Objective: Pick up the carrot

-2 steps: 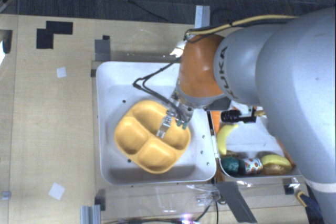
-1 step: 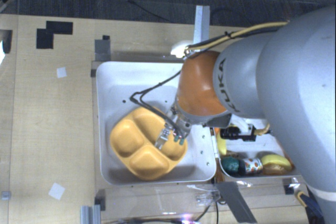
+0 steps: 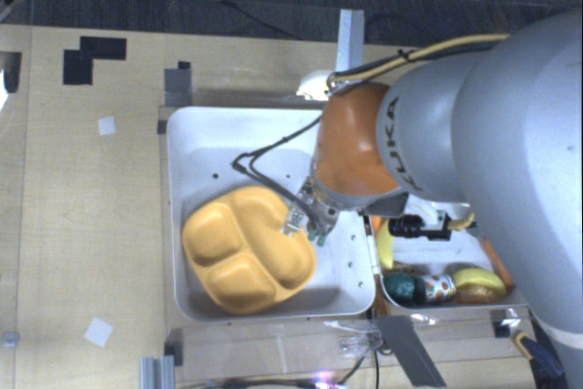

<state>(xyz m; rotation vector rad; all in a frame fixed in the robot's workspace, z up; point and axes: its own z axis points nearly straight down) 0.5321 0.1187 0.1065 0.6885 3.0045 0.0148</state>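
A thin orange strip (image 3: 493,257), possibly the carrot, peeks out in the right bin from under the arm, which hides most of it. My gripper (image 3: 307,223) hangs low over the left bin (image 3: 205,141). It is at the right edge of a big yellow lumpy object (image 3: 244,247), and far left of the orange strip. The orange-banded wrist (image 3: 357,146) sits just above it.
The right bin (image 3: 437,305) holds a yellow banana-like piece (image 3: 480,280), a dark green item (image 3: 401,288), a small can (image 3: 437,287) and another yellow piece (image 3: 384,243). The grey arm covers most of that bin. A black cable (image 3: 264,161) loops over the left bin.
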